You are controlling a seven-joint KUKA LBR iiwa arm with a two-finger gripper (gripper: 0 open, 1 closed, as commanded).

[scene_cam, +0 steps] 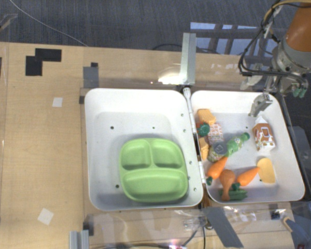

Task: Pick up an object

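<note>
Gripper [260,104] hangs near the right bin's [295,191] back edge, jaw state unreadable; carton [263,135] beneath, probably light, stiff: grasp its flat sides.

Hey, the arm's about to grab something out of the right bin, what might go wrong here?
The toys lie crowded: the green bottle touches its neighbours, and the two carrots sit close beside a brown piece, so the hand may catch two things or knock one aside. The small carton lies near the bin's right wall, which may block a finger.
</note>
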